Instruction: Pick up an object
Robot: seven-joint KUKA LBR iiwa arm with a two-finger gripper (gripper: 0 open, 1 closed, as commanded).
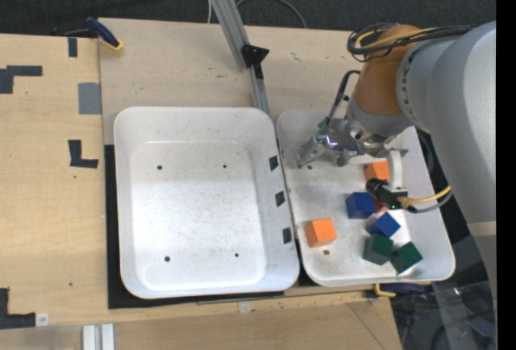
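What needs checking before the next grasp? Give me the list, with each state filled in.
1. Hand over the right bin: ok.
2. Object between the hand's tips: cannot tell.
3. Targets available: ok; orange cube, blue cubes, green blocks.
4. Orange cube stands apart from the rest: ok.
5. Blue and green blocks crowded together: not ok for a clean pick.
6. Hand above a target: not ok, bare floor beneath.

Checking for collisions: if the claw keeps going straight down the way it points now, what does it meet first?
Probably bare floor of the right bin. The claw hangs over its far end, apart from the orange block; depth is unclear.
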